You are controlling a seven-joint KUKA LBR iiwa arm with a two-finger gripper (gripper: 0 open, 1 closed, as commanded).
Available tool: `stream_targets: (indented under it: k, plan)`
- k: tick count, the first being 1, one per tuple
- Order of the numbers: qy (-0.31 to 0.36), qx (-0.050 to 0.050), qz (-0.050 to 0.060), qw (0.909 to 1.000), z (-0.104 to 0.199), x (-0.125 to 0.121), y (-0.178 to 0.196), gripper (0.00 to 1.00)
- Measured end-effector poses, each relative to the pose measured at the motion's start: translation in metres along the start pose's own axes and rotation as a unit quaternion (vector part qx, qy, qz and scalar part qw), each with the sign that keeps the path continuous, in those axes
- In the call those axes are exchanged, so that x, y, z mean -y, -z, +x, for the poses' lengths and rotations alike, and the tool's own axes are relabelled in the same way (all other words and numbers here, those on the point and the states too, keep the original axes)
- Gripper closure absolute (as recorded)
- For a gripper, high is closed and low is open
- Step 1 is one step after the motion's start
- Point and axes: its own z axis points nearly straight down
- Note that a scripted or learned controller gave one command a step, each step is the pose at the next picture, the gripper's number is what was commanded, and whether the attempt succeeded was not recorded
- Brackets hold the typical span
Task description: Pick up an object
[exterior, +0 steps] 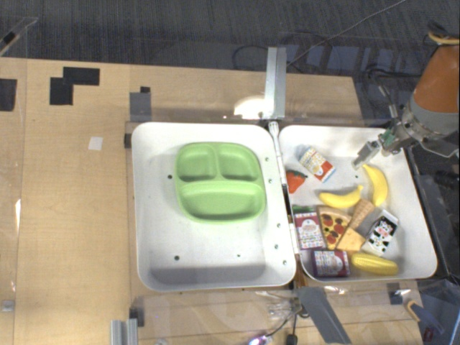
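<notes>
The right bin point(336, 138) holds a pile of toy food. Two yellow bananas lie in it, one curved flat point(341, 198) and one upright point(376, 184). A small white carton with blue and red print point(315, 162) sits near the bin's back left, and a red piece point(295, 181) lies beside it. Towards the front are a pizza slice point(332, 226), a tan cracker point(361, 213), a cow-patterned carton point(381, 235), a dark red box point(307, 231), a purple can point(329, 263) and a yellow fruit point(374, 264). My gripper point(368, 152) hangs over the back right of this bin, just above the upright banana, with nothing seen in it.
A green divided plate point(219, 180) lies in the left bin point(154, 228). A metal post point(275, 85) stands behind the wall between the two bins. The arm's orange band point(438, 85) is at the right edge, beyond the bin's back corner.
</notes>
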Motion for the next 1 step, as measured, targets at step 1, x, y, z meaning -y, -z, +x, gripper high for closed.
stream_targets:
  k: [1]
  plan:
    - [0.012,0.002,-0.003,0.9999,0.0013,-0.0033,-0.0569,0.0]
